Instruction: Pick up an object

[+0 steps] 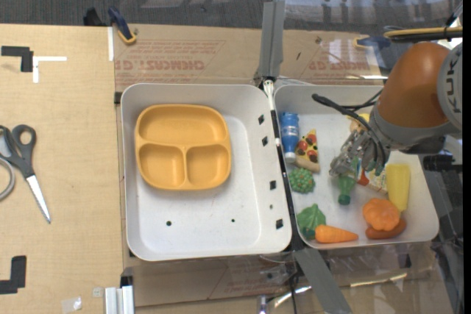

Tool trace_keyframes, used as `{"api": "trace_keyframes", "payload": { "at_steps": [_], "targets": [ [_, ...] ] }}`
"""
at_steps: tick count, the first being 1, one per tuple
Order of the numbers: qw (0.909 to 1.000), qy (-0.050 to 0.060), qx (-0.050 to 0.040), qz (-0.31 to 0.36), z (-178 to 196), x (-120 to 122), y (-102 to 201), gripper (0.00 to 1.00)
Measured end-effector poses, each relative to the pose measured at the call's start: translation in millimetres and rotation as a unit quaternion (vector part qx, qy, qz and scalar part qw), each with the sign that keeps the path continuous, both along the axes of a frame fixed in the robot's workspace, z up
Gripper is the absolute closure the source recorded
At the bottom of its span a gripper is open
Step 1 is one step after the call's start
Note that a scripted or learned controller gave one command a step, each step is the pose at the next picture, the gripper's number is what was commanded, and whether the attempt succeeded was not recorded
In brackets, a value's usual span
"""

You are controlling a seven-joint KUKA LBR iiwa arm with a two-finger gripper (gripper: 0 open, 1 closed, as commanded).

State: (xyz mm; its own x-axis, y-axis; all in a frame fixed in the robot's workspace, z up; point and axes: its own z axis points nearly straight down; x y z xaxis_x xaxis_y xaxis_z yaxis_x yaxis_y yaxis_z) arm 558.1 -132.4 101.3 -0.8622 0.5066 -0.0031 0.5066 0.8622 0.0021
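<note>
the grey arm (pixel 423 95) comes in from 3 o'clock, its orange band bulging above the wrist, and bends down into the right bin (pixel 335 108). the gripper (pixel 352 167) hangs low at the bin's middle, pointing toward 7 o'clock; whether it is spread or closed on anything i cannot tell. a green bottle (pixel 345 189) lies just below it. toy pizza slice (pixel 307 151) and blue can (pixel 289 133) sit at 9 o'clock of it, broccoli (pixel 301 180) at 8, corn cob (pixel 398 186) at 4, carrot (pixel 335 234) at 6. the left bin (pixel 191 232) bears a yellow divided plate (pixel 183 146).
</note>
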Motion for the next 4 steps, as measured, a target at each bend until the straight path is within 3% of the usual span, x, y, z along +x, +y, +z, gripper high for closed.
{"api": "trace_keyframes", "payload": {
  "at_steps": [1, 2, 3, 4],
  "targets": [
    [0.9901, 0.001, -0.0002, -0.141, 90.5, 10.4, 73.7, 1.00],
    [0.9715, 0.001, -0.0007, -0.237, 161.2, 34.6, 120.1, 1.00],
    [0.9797, 0.003, -0.0008, -0.201, 28.1, 57.4, -7.0, 1.00],
    [0.9804, -0.001, -0.0004, -0.197, 106.8, 102.0, 13.9, 1.00]
  ]
}}
